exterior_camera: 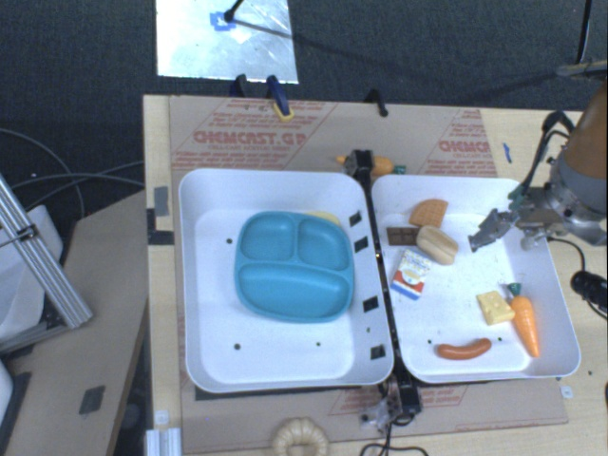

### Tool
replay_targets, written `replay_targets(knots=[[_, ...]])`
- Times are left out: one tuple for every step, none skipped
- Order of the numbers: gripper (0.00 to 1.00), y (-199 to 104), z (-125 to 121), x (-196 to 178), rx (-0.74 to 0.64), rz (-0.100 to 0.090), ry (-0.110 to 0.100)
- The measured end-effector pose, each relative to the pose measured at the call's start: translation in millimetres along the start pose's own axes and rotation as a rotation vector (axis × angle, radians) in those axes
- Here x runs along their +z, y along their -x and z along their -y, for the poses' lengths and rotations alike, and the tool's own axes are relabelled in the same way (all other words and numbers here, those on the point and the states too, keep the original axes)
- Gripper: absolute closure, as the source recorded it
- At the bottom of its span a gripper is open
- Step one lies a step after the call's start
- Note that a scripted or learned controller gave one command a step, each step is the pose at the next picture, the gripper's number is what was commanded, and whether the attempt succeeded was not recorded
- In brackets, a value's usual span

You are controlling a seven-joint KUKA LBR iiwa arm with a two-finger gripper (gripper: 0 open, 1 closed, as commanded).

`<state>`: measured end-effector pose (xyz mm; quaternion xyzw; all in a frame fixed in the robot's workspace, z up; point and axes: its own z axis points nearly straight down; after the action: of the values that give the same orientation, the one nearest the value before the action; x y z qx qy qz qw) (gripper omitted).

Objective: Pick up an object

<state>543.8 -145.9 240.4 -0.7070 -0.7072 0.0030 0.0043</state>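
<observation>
Toy bread roll [437, 245] in right bin [560, 335], beside the small carton [410, 275]: likely light, stiff, smooth plastic; best pinched across its narrow middle. Hand [506, 224] near, fingers spread, holding nothing.

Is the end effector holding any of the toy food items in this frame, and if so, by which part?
Nothing is held. The end effector hangs over a bare part of the right bin, apart from the bread roll and the other items.
</observation>
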Motion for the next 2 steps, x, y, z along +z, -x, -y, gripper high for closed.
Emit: replay_targets(knots=[[0.00, -0.4, -2.3, -6.2, -0.003, 0.002, 0.011], [0.00, -6.2, 3.0, 51.4, -0.001, 0.001, 0.009]])
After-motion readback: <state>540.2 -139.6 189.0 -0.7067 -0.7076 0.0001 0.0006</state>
